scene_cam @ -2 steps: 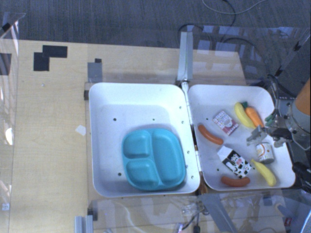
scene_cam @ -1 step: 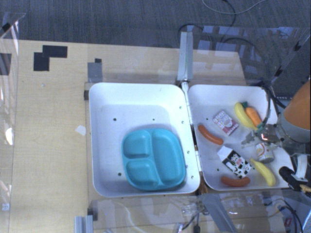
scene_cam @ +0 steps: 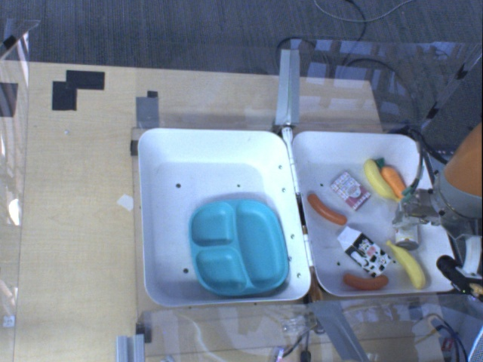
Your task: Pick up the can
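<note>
Where the arm (scene_cam: pixel 462 194) reaches in from the right, its gripper (scene_cam: pixel 408 222) hangs low over the right bin (scene_cam: pixel 324 145), close to the bin's right wall. Right under the gripper sits a small grey thing that looks like the can (scene_cam: pixel 406 241). The can is in the right half of that bin, and it seems to touch the top end of a yellow banana (scene_cam: pixel 408 265) that lies near the front right corner. I cannot tell if the gripper is open or closed, and I cannot tell if it has hold of the can.

Other toys lie in the same bin. A second banana (scene_cam: pixel 376 178) and an orange carrot (scene_cam: pixel 392 181) lie side by side near the back. A little pink and white box (scene_cam: pixel 349 189) is just left of them. A red sausage (scene_cam: pixel 326 209) lies near the left wall. A small black and white carton (scene_cam: pixel 367 251) sits in the middle at the front, and another sausage (scene_cam: pixel 366 281) lies along the front wall.

In the left bin (scene_cam: pixel 173 157) there is a blue tray (scene_cam: pixel 238 247) with three parts.
</note>
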### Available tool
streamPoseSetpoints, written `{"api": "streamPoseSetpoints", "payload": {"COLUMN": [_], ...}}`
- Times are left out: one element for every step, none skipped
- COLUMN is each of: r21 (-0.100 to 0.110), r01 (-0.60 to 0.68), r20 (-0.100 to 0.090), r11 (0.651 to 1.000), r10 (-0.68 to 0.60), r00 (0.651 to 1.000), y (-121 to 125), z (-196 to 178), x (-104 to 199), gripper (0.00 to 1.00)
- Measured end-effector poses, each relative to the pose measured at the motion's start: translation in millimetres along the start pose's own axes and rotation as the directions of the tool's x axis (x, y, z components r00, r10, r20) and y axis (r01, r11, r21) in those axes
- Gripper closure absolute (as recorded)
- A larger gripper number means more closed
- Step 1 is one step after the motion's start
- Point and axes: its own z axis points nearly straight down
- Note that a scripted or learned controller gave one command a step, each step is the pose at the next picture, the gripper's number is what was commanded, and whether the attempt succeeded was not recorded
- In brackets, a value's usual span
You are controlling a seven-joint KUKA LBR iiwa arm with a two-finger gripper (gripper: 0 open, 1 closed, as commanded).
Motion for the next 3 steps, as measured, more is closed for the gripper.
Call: {"api": "streamPoseSetpoints", "payload": {"r21": [0.044, 0.041, 0.043], "r01": [-0.231, -0.433, -0.504], "r20": [-0.001, 0.009, 0.014], "r11": [0.972, 0.900, 0.862], "r10": [0.232, 0.433, 0.504], "r00": [0.973, 0.901, 0.863], "y": [-22.9, -29.3, -24.2], "z": [26.0, -93.3, -68.0], "x": [46.1, 93.5, 45.4], "gripper": [1.00, 1.00, 1.00]}}
